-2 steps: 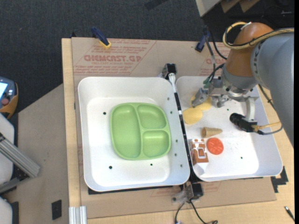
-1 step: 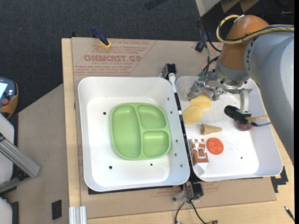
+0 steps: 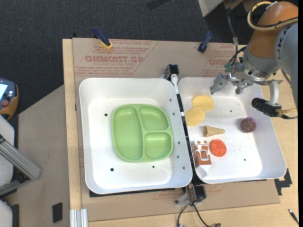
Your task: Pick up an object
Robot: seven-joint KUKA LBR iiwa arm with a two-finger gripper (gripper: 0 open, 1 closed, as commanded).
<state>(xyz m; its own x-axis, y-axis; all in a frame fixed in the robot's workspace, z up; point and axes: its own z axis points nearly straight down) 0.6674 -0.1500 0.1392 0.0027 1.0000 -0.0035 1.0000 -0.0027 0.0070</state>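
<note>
White right bin [image 3: 265, 167] keeps the toy food [image 3: 218, 148] loose for grabbing, gripper [image 3: 228, 83] hovers over its back edge, jaws spread open, holding nothing.

grey arm [image 3: 288, 41], orange band [image 3: 271, 26]

Bright, even light; sharp focus
</note>
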